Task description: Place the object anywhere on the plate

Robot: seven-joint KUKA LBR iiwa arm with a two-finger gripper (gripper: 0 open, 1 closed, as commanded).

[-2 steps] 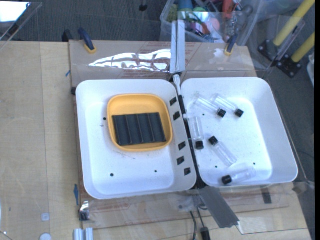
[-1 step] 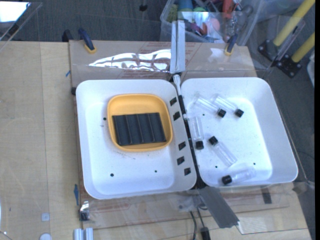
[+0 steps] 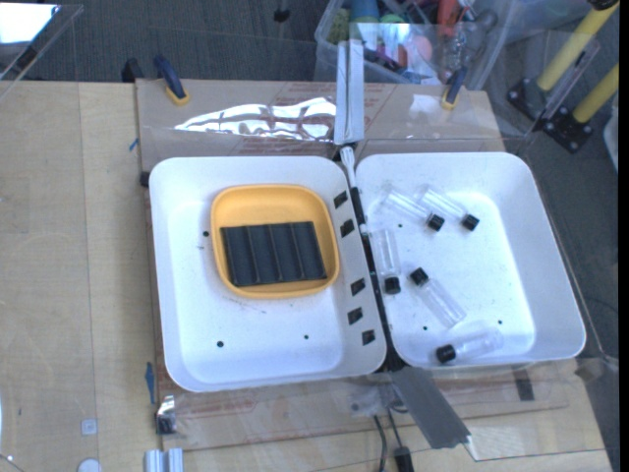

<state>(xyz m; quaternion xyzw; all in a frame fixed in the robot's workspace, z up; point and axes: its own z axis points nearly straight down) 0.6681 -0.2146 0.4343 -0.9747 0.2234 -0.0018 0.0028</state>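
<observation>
The step in hand was judged to be the pick itself, since nothing from the right bin [image 3: 521, 264] lay on the yellow plate [image 3: 224, 214], which sat in the left bin [image 3: 177, 283] a little toward 12 o'clock of that bin's middle, with a dark ribbed insert [image 3: 273, 254] covering most of its floor. The candidate objects were clear vials with black caps, all lying flat in the right bin: two near 12 o'clock [image 3: 439, 207], one by the divider at 9 o'clock [image 3: 386, 252], one near the middle [image 3: 439, 301], and one at 6 o'clock [image 3: 475, 343] close to the bin's near wall. The middle vial looked the best choice, being well apart from the walls and with room on both flanks. A good grasp would probably come straight down with the jaws set across the vial's short axis, closing on the body, not the cap, since a clear round tube is likely to roll or squirt out. The carry would go toward 9 o'clock, lifting high enough to pass the divider [image 3: 356, 264] and its black clips, and the release should be low over the insert. The arm's pose could not be judged here, nor whether the jaws were open or closed.
</observation>
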